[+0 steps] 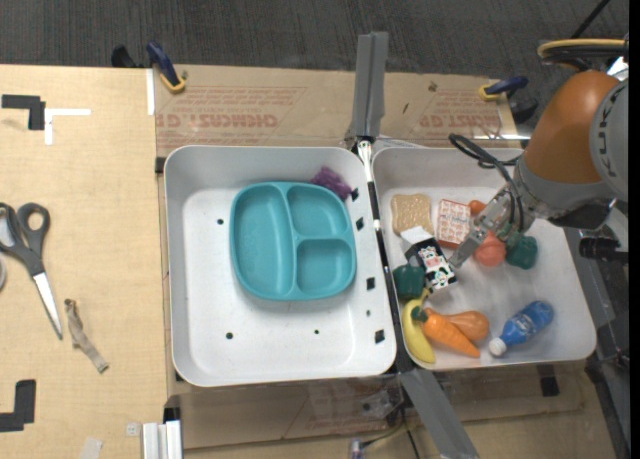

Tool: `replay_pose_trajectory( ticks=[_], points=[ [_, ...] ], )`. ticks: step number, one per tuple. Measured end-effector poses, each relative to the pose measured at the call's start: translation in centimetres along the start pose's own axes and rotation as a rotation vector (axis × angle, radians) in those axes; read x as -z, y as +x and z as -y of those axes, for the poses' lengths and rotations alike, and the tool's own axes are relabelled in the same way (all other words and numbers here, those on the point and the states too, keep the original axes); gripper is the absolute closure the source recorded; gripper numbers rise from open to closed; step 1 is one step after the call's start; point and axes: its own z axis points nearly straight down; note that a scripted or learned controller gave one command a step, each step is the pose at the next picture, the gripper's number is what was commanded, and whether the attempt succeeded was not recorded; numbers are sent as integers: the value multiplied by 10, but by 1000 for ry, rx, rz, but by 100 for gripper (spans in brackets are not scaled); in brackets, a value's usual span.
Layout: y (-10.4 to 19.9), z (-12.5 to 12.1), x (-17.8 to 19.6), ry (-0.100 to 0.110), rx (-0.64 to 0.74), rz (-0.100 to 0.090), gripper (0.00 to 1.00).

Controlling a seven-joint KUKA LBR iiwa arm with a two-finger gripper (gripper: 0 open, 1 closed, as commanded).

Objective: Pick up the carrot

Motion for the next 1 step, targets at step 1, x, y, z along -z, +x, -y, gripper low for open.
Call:
replay_pose_trajectory(
  ticks=[1],
  points=[
    [75, 38, 4, 1, 223, -4, 0]
  ],
)
